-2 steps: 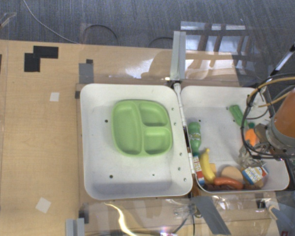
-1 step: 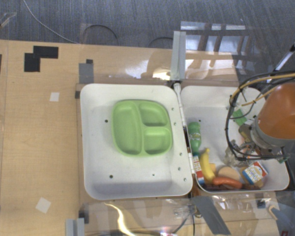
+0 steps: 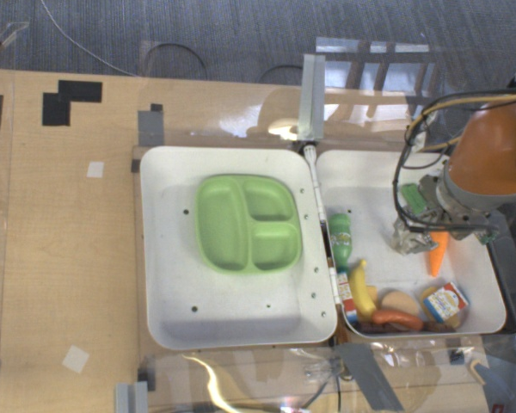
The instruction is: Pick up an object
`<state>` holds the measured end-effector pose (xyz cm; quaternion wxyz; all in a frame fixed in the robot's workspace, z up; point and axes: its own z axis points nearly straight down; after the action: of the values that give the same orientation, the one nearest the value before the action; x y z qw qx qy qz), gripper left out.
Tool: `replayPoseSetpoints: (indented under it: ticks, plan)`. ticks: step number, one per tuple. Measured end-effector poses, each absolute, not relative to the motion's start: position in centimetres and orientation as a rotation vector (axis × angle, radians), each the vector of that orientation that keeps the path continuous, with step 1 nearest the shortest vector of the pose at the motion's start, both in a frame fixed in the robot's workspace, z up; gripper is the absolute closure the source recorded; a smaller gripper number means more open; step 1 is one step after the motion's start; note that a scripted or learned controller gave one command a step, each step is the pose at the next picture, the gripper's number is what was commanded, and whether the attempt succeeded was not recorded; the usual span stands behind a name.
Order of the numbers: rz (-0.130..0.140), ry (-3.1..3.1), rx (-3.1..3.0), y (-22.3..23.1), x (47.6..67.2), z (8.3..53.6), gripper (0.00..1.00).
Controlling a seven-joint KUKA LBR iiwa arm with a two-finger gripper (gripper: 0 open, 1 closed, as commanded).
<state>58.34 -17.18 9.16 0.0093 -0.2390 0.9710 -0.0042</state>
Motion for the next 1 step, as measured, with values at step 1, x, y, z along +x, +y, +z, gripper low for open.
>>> replayPoseSetpoints:
  ticks: [1]
  plan:
    - [-0.011,3.08,-0.505,-18.76,53.21,9.21,0.0]
